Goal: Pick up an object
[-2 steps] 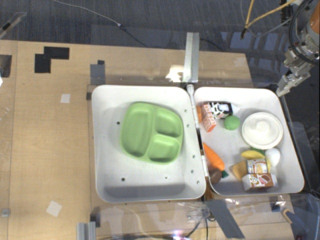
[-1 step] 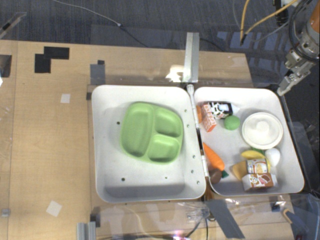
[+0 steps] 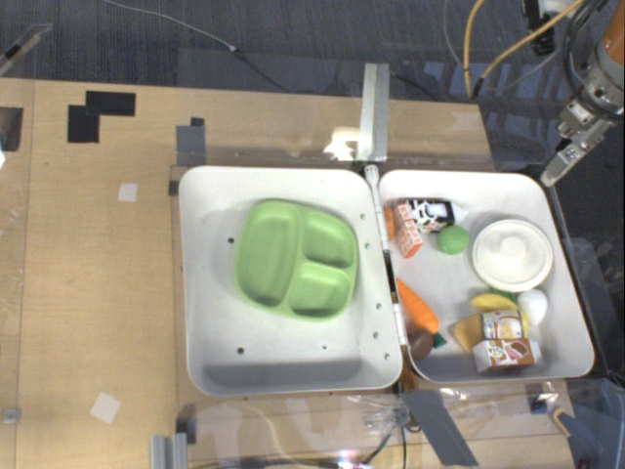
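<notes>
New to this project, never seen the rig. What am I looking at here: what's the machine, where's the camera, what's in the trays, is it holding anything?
One camera, fixed above a bench, looks down at a slant. The machine is a single robot arm reaching in from the right; its hand is at the top right, above the corner of the right bin, with nothing seen in it. It is too small to read more.

Two shallow white bins sit side by side. The left bin holds a green divided plate. The right bin holds the pickable items: a white bowl, a green ball, a small carton, a toy carrot, a can and a few smaller pieces.
</notes>
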Robot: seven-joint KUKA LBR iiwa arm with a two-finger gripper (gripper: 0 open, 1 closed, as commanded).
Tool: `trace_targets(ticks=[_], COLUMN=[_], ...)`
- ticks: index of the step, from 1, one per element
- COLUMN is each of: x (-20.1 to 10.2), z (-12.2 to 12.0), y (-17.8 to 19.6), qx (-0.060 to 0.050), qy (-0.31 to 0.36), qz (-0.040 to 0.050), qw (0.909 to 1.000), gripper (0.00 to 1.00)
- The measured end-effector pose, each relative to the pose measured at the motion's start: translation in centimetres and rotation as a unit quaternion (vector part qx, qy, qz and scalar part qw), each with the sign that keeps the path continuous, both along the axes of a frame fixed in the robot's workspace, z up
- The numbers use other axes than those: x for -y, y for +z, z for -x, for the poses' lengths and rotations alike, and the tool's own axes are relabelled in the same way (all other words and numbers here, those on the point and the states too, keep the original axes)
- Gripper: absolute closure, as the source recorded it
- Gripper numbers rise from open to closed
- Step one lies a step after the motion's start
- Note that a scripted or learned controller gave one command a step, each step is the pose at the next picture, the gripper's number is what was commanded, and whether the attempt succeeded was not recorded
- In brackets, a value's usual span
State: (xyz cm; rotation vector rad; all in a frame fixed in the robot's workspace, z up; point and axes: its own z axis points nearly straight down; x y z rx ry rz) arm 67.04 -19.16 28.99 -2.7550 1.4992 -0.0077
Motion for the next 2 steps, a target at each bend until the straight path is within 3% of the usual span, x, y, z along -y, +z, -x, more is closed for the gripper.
trace_targets(ticks=[1,2], x=[0.21,0.60], z=[0.03,0.02], y=[-0.79,-1.03], qx=[-0.001,0.000], qy=[0.100,0.187], qz=[0.0011,0.0022], qw=[0.9949,0.9824], gripper=[1.00,1.00])
